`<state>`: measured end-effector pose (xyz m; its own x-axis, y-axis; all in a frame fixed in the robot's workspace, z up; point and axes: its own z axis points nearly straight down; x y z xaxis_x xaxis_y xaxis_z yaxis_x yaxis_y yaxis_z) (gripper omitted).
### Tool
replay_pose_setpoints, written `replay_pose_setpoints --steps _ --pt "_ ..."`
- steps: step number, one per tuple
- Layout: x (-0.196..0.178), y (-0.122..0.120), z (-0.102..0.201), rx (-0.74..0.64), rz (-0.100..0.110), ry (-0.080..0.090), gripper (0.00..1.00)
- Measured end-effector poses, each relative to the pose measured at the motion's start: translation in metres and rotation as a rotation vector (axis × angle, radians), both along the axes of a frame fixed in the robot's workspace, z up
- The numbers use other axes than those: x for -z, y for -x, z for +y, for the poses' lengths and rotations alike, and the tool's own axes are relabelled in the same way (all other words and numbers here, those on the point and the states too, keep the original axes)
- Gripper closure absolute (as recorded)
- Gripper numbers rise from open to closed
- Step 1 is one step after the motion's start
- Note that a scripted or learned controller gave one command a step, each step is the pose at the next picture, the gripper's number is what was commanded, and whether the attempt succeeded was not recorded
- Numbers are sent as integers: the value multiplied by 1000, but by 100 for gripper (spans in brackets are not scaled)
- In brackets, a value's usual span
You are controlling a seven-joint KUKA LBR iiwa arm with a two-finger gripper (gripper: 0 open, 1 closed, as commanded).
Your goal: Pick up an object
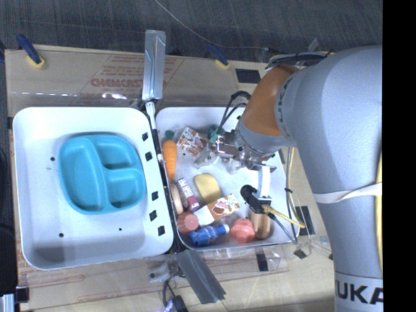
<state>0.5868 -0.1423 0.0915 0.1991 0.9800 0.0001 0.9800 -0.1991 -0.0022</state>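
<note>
In the right bin [279, 236], the gripper [224, 149] hangs just above the yellow block [208, 187]; I cannot tell its state. The block looks light and stiff; grasp its sides.

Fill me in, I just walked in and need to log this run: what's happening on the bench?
A grey KUKA arm reaches in from the right, its gripper low over the right bin, which is crowded with small items: a carrot, a yellow block, a blue bottle and snack packets among them. Nothing can be seen held between its fingers, so no pick is confirmed yet. The left bin holds a blue divided tray.
</note>
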Motion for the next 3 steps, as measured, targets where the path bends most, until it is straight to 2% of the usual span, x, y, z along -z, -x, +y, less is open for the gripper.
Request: replay_pose_setpoints --steps 1,2,3 --pt "0 59 27 -322 0 -1 0" --pt "-10 59 27 -326 0 -1 100" --pt "-103 29 85 -302 -6 -1 100"
